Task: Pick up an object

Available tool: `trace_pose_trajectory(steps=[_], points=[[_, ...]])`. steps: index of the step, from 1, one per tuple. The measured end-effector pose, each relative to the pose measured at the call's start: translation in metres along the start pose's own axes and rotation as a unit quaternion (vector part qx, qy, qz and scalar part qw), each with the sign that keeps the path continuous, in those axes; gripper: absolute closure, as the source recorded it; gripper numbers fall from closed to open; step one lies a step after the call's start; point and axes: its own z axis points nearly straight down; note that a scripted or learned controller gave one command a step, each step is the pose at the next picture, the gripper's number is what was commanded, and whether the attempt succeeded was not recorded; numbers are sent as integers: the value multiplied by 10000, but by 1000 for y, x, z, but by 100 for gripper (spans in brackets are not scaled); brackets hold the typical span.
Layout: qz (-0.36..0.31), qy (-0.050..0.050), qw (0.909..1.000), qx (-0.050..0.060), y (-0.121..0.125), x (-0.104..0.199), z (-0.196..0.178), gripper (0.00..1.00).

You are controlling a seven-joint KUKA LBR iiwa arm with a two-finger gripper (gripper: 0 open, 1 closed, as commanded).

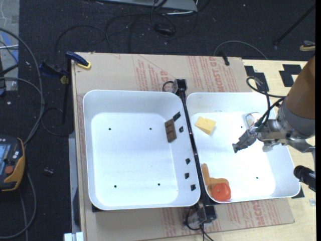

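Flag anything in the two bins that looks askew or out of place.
The brown block in the left bin leans tilted against the wall by the divider instead of lying flat. In the right bin, the red ball and orange piece sit crowded into the near-left corner. The yellow block lies flat.

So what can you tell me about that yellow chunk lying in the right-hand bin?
The yellow block looks like a pale wedge of foam or toy cheese, with flat faces and angled edges. It lies on the floor of the right bin, near its upper left corner, apart from the gripper and everything else.
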Motion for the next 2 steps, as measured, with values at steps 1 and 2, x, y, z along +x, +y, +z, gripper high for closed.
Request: trace_pose_trajectory(steps=[1, 2], points=[[8, -8, 10000, -13, 49, -43, -19, 0], [-1, -2, 10000, -5, 48, -41, -29, 100]])
